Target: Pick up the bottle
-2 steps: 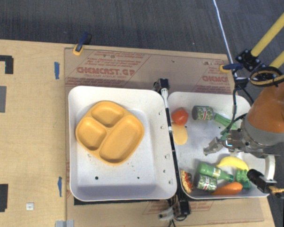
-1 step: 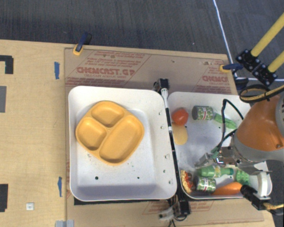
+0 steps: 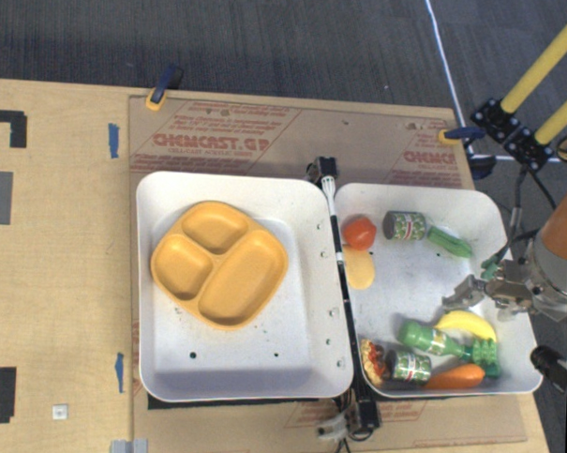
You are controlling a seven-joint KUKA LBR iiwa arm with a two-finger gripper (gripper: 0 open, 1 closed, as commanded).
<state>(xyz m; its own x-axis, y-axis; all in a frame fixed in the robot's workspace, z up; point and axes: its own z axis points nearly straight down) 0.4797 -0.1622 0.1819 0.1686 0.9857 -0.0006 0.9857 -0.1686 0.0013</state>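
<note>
Gripper [image 3: 476,291] hovering low over right bin [image 3: 423,264], fingers [image 3: 461,296] apparently spread, grasping nothing. Green bottle [image 3: 440,341] lying on side just below fingers, wedged against banana [image 3: 467,324], carrot [image 3: 457,376]: crowding probably forcing angled approach.

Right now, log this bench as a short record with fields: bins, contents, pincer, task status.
left bin: shallow white bin holding a yellow three-compartment plastic tray
right bin: shallow white bin with toy food
far end: red tomato, dark jar lying down
near end: green plastic bottle on its side, yellow banana, orange carrot, second jar
pincer: metal pincer over the right bin's right side, above the banana
task status: bottle not yet lifted, lying in the bin
</note>
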